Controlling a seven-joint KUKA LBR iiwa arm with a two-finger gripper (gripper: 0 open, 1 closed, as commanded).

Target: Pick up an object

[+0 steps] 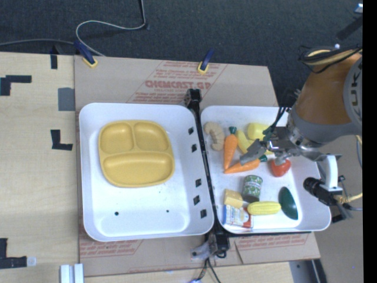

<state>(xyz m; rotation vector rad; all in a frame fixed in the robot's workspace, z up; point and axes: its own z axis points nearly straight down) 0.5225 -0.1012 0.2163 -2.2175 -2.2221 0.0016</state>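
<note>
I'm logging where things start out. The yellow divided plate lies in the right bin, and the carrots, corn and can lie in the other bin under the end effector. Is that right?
Not quite. The camera view shows the yellow divided plate in the left bin, not the right. The carrots, corn and can do lie in the other bin, where the end effector is.

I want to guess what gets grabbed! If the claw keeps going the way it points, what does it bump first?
Probably the orange carrots: the claw points down-left right over them, though its height above them is hard to judge.
</note>
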